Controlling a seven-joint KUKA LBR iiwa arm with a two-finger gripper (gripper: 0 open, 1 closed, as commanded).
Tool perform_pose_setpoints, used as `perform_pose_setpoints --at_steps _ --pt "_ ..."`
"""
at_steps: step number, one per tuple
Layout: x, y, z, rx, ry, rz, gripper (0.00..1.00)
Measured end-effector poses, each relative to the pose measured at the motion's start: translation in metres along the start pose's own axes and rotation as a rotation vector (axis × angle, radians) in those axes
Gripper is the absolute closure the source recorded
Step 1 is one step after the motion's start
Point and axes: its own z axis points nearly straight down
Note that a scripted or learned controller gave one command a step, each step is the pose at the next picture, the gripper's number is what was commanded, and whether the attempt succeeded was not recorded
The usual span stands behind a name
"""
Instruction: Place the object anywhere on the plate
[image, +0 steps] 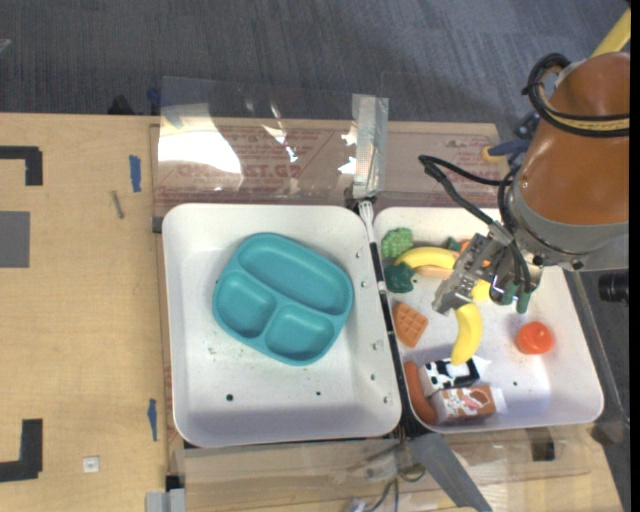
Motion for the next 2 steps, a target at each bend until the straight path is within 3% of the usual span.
perform_pose_setpoints --at_steps 1,2 --pt "-0.037 0.067 0.085 0.013 0.02 -0.004 1.0" --pt "-0.069 0.161 0.105 0.003 0.011 -0.279 1.0"
